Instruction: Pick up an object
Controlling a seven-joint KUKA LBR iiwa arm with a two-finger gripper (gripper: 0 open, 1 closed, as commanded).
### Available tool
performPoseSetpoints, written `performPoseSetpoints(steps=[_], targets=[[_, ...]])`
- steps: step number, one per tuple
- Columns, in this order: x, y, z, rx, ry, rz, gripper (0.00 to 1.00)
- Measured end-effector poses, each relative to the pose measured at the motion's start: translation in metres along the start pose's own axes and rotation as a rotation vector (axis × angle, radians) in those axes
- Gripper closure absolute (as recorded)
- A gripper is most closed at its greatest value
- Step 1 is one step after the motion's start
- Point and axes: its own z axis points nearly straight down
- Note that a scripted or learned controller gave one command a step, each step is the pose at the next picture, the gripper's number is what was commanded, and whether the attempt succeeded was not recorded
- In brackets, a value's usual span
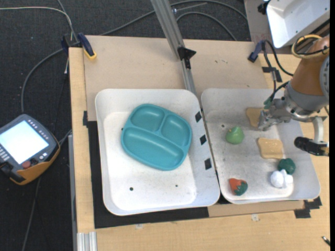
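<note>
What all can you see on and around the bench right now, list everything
bins: two, white, side by side on bench
divided plate: one, teal, left bin
green piece: one, right bin, centre
tan block: one, right bin, right of centre
tan piece: one, right bin, beside gripper
red-and-green piece: one, right bin, front
white piece: one, right bin, front right
dark green piece: one, touching white piece
handheld screen unit: one, floor, far left
gripper: one, over right bin

Smooth teal plastic plate (156,136) — matt white bins (112,192) — pale wooden bench (131,61).
</note>
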Motion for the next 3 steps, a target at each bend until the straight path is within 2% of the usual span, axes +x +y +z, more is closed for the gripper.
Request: performPoseSetpoints(steps=[3], targets=[[0.001,0.004,-0.144,-0.005,-0.001,0.000,1.00]])
